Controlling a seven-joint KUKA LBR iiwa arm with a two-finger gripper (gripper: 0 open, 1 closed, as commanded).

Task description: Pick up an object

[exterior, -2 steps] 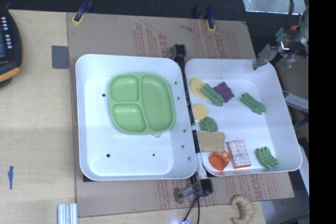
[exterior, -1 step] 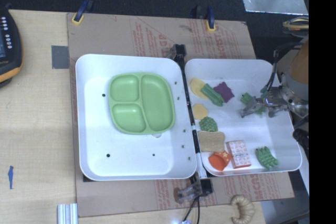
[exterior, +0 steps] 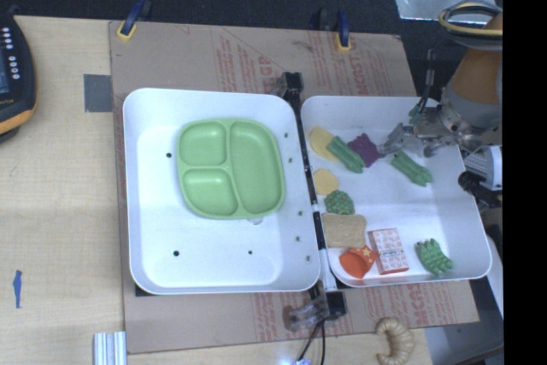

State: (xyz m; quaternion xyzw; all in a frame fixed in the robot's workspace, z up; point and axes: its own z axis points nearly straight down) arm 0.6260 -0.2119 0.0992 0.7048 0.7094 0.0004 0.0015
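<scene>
Green and ridged, a toy pickle (exterior: 411,168) lies in the upper part of the right bin (exterior: 466,222), just below and beside the hand (exterior: 416,138), and looks the likeliest target. The hand hangs low over the bin's upper right, with nothing visibly between its fingers; how far they are spread I cannot tell, since the metal parts blur together.

Left of it sit a purple piece (exterior: 364,148), another green pickle (exterior: 344,154) and a yellow slice (exterior: 320,140). Further down are a broccoli floret (exterior: 339,203), a slice of bread (exterior: 344,229), a red-and-white carton (exterior: 389,250), an orange-red piece (exterior: 355,261) and a green leafy toy (exterior: 433,256). The left bin (exterior: 149,209) holds a green divided plate (exterior: 231,167).

Risks, as I judge them: the pickle lies at a slant, so fingers closing across the wrong axis may pinch one end and roll it away. The hand appears offset from it, so a straight descent could miss or land on bare bin floor.
</scene>
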